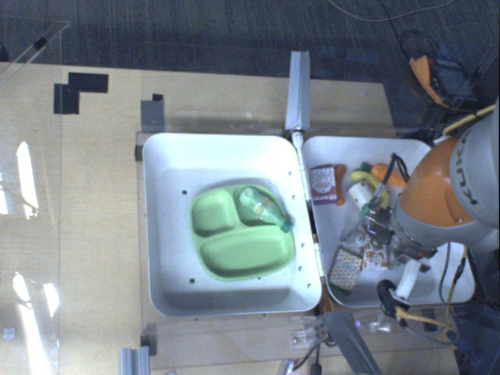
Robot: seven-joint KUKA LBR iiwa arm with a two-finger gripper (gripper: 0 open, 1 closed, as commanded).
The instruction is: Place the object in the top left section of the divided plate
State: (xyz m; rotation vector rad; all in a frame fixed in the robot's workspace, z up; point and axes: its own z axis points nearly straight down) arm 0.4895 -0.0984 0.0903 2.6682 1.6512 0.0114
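Green translucent bottle [264,207] lies tilted in upper right section of green divided plate [241,248], cap toward plate's right rim. Top left section beside it bare. Step in hand, by my reading: regrasp and shift bottle leftward over divider. Arm [445,190] bent low over right bin [449,287], well right of plate; pincer [376,223] state: cannot tell.

A robotics lab: a wooden bench [94,209] with two white bins [168,209], loose cables [391,6].
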